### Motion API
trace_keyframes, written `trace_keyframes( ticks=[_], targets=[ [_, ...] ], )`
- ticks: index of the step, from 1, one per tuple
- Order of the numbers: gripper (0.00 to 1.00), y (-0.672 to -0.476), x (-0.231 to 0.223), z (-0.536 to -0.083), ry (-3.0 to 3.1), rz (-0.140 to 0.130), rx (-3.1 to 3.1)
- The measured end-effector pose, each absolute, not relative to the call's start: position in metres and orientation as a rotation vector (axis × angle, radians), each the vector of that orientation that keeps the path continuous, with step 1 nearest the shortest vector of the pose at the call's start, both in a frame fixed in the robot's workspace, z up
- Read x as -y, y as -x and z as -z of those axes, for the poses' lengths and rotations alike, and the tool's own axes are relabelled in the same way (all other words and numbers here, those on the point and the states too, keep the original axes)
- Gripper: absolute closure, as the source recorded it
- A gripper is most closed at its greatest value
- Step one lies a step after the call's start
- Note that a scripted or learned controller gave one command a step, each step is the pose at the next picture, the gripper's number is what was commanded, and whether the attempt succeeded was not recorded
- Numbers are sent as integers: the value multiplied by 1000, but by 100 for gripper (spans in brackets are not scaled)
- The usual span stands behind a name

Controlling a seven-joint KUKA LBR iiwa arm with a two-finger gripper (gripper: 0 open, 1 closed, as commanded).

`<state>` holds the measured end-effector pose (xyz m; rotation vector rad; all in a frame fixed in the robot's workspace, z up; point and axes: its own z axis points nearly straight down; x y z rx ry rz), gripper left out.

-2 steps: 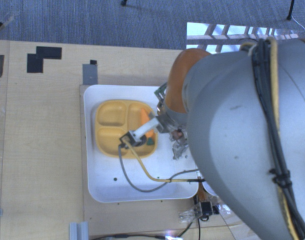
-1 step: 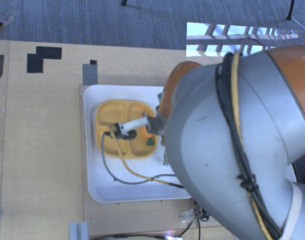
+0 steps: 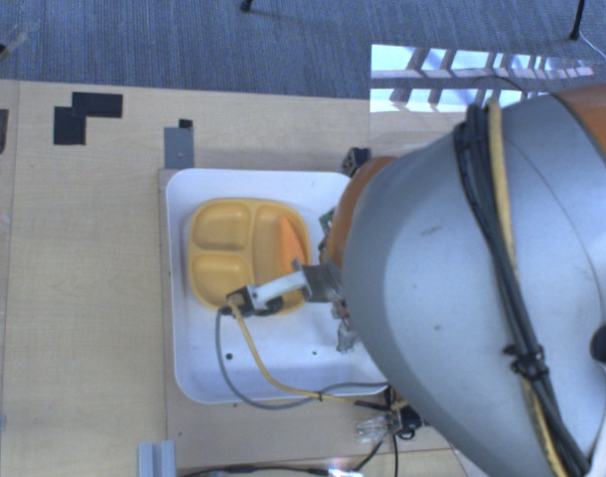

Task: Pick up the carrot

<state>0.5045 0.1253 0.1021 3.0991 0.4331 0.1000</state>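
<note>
An orange carrot [image 3: 287, 239] lies in the right-hand compartment of a yellow divided plate [image 3: 222, 229], inside the left white bin [image 3: 283, 361]. The carrot's lower end sits right at the robot's wrist. My gripper [image 3: 328, 284] hangs low over the plate's right edge, close beside the carrot, and the big grey arm hides most of it. Nothing shows held in it.
The grey arm covers the whole right side of the view, including the other bin. A yellow cable loops across the bin floor [image 3: 245, 351] below the plate. Black markers [image 3: 84, 115] sit on the wooden bench at the upper left.
</note>
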Motion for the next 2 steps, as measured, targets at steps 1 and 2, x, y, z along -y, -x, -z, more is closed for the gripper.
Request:
trace_keyframes(
  ticks=[1, 2],
  targets=[
    [0, -506, -111, -112, -3109, -3, -472],
    [0, -512, -74, -188, -3126, -12, -322]
  ],
)
